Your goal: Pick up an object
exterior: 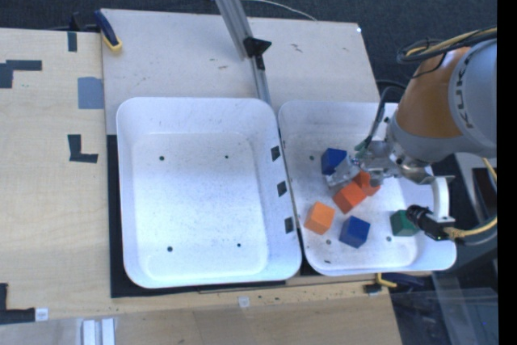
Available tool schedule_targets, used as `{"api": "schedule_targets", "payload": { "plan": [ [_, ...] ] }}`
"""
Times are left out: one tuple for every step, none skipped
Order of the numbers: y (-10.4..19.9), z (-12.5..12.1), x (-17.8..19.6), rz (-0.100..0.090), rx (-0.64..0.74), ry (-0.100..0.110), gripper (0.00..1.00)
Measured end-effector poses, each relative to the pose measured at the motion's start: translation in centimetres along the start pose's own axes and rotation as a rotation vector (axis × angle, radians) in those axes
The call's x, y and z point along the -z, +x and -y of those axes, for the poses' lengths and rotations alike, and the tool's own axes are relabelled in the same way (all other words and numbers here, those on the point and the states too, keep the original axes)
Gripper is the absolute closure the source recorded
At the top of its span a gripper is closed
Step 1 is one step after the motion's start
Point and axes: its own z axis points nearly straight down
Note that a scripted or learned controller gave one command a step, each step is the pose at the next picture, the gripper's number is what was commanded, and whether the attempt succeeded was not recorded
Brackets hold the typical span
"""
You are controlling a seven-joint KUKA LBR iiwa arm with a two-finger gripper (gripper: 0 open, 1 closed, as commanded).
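The gripper [353,176] sits low in the right bin [323,121], touching a matte orange-red block [350,195]. Its finger state cannot be told. Blue cubes [355,232] lie near.

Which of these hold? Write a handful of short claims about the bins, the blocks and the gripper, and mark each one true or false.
1. All the blocks lie in the right bin. True.
2. The green block sits beside the left bin. False: it is in the right bin, near its right wall.
3. There are two blue blocks, one further from the camera and one nearer the front. True.
4. The gripper is raised high above the left bin. False: it is down among the blocks in the right bin, next to the dark orange block.
5. The light orange block lies left of the nearer blue block. True.
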Motion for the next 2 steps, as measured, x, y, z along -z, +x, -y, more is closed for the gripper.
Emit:
{"api": "schedule_targets", "payload": {
  "plan": [
    [-0.6, -5.0, -2.9, 0.01, 0.0, -0.031, 0.0],
    [-0.5, -5.1, -1.9, 0.01, 0.002, -0.034, 1.0]
  ]
}}
